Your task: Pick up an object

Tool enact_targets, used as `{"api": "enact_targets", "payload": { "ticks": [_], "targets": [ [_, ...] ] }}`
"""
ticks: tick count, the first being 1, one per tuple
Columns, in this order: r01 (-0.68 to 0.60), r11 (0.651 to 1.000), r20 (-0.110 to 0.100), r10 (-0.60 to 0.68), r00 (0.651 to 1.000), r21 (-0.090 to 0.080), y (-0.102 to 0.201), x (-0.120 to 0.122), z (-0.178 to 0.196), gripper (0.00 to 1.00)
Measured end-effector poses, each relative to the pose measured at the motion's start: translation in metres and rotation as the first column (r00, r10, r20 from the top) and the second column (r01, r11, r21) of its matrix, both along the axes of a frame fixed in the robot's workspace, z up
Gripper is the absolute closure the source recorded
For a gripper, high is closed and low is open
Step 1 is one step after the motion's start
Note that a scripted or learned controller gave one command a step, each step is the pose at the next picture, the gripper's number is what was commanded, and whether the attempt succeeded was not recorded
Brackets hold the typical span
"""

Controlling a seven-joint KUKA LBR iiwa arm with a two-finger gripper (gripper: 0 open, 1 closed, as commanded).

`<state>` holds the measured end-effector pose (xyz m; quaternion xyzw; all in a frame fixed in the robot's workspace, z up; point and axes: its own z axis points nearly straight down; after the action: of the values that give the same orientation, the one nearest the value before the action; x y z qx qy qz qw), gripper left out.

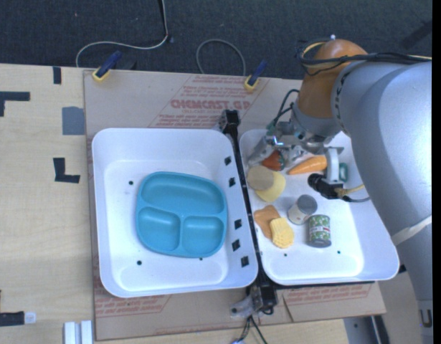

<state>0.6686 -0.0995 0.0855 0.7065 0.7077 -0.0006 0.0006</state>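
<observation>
- On the bench [34, 213]: a brown cardboard sheet [198, 102], and on that sheet two shallow white bins side by side, touching along their shared wall.
- At the sheet's far edge: a yellow clamp [102, 72] and a blue clamp [256, 70], well apart.
- In the left bin [105, 192]: a blue plate [181, 213] with three compartments, lying flat near the middle.
- Reaching in from the right: the grey arm [392, 142], orange band [335, 56] on top, bent down over the far end of the right bin [349, 260].
- At the arm's tip: the pincer [277, 147], low in the right bin's far left corner, near the shared wall. Cannot tell whether open or closed.
- Just beside the pincer, on its near side: a red-orange lump [272, 162], partly hidden. Touching or apart, cannot tell.
- Right of that lump: a carrot [306, 165], lying on its side on the bin floor.
- Nearer than the lump, close to the shared wall: a pale yellow round piece [269, 185].
- Nearer still: an orange wedge [264, 219] and a yellow ridged piece [281, 233], touching each other.
- Right of those two: a small grey cup [302, 208] and a green-labelled can [318, 230], both upright, just beside each other, the cup farther back.
</observation>
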Motion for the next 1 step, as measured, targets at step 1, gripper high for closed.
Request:
{"api": "enact_targets", "payload": {
  "ticks": [1],
  "targets": [
    [0.0, 1.0, -0.001, 0.0, 1.0, 0.0, -0.0044, -0.0004, 0.0034, 0.0]
  ]
}}
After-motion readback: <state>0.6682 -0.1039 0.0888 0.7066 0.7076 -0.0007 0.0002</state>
